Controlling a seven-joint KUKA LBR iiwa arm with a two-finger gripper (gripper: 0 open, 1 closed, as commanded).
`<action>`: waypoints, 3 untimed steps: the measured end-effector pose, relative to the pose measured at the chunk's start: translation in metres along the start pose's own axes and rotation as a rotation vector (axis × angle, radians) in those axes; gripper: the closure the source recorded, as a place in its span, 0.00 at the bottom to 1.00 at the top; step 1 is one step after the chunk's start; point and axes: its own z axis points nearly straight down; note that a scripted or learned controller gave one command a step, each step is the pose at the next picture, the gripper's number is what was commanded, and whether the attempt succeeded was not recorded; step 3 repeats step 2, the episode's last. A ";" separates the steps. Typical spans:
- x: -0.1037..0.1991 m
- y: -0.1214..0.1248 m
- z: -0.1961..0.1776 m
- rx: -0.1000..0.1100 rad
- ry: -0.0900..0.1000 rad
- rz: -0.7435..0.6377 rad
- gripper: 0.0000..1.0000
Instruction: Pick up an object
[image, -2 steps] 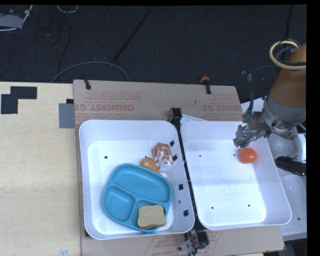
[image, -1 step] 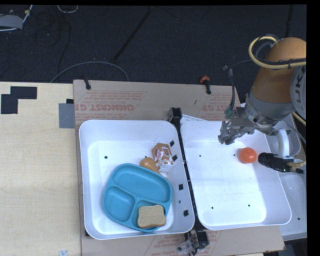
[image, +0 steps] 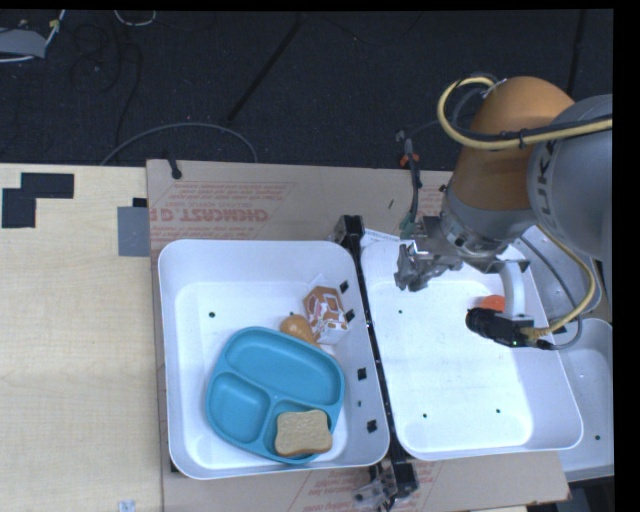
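Observation:
My gripper (image: 413, 274) hangs over the far left part of the right bin (image: 470, 420), below the orange-banded wrist. Nothing shows under it but the white bin floor. A small orange object (image: 492, 302) lies in the right bin to the gripper's right, partly hidden by the arm's black fitting (image: 497, 325). In the left bin (image: 185, 350) a blue divided plate (image: 265, 390) carries a slice of toast (image: 303, 432). Beyond the plate sit a small round orange-brown item (image: 297, 327) and a brown and white patterned packet (image: 325, 309).
A black divider (image: 365, 350) runs between the two bins. The bins rest on a cardboard sheet (image: 260, 205) on a pale wooden bench (image: 70, 340). Yellow cables (image: 455, 115) loop from the arm at the upper right.

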 end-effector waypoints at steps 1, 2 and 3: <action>0.056 0.013 0.001 -0.002 -0.001 0.000 1.00; 0.104 0.022 0.002 -0.002 -0.002 0.001 1.00; 0.104 0.022 0.002 -0.002 -0.002 0.001 1.00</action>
